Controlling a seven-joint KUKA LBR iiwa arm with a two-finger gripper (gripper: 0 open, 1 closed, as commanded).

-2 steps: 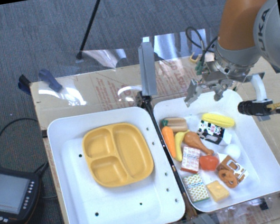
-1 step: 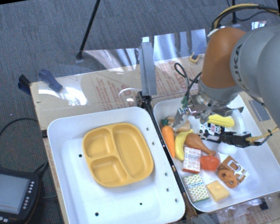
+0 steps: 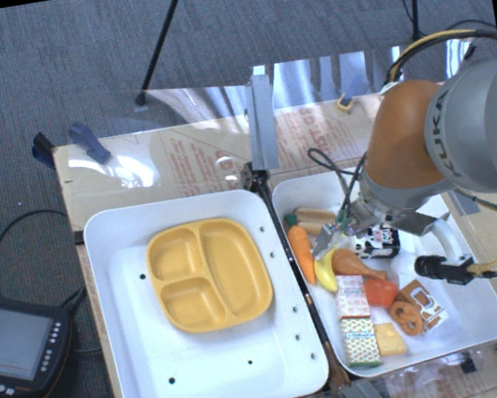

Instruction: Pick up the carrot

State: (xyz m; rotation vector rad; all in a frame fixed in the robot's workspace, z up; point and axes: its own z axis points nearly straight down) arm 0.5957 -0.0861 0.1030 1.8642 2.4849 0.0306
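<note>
The left bin [image 3: 131, 395] sits at the front of the counter [image 3: 175, 159] and carries a yellow divided plate [image 3: 209, 273] with three compartments, lying flat toward the bin's back half. Just beside it, the right bin [image 3: 478, 315] holds a crowd of toy food. The carrot [image 3: 302, 252] lies along that bin's left wall, pointing lengthwise front to back, with a yellow banana [image 3: 324, 272] touching its right side. Nearer the front are a stack of small boxes [image 3: 355, 317], a red piece [image 3: 381, 292], a wedge of cheese [image 3: 390, 340] and a pretzel [image 3: 405, 315]. The arm [image 3: 428, 138] reaches over the right bin, and its tool [image 3: 353, 222] hangs low just right of the carrot, apart from it; whether it is released or clenched cannot be told here. A tablet [image 3: 13, 347] rests on the floor to the left.
</note>
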